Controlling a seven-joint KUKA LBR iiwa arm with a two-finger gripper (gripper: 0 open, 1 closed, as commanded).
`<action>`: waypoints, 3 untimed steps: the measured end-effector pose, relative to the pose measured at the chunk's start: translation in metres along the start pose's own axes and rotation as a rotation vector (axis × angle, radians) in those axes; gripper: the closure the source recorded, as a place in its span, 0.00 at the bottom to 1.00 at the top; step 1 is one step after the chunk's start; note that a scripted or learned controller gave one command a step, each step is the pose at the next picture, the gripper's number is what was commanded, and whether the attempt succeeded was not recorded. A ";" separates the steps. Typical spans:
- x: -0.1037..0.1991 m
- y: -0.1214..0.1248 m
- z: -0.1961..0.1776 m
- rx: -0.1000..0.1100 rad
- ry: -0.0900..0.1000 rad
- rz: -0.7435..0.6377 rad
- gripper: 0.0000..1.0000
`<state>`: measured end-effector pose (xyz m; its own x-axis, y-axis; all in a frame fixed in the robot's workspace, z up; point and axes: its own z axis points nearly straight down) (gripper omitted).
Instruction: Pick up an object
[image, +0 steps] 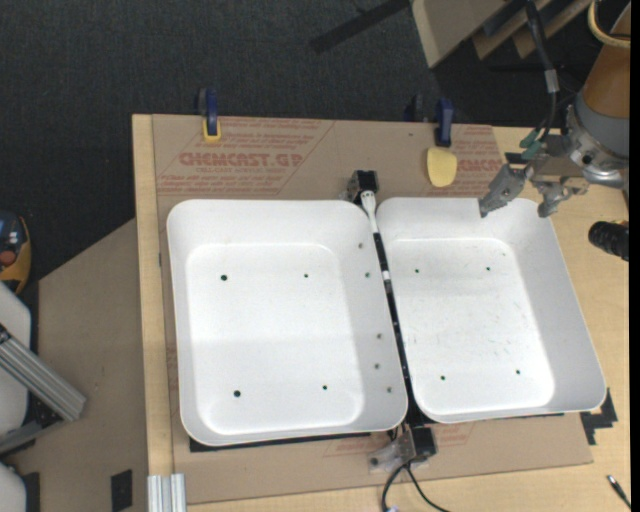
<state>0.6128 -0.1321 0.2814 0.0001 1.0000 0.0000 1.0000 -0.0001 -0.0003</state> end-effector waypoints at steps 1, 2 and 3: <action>0.083 -0.028 -0.110 -0.014 0.002 -0.010 0.00; 0.078 -0.028 -0.114 -0.006 -0.001 -0.002 1.00; 0.137 -0.008 -0.022 0.011 0.002 -0.006 1.00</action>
<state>0.6044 0.0049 0.3032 -0.0058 1.0000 0.0025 0.9999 0.0058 -0.0109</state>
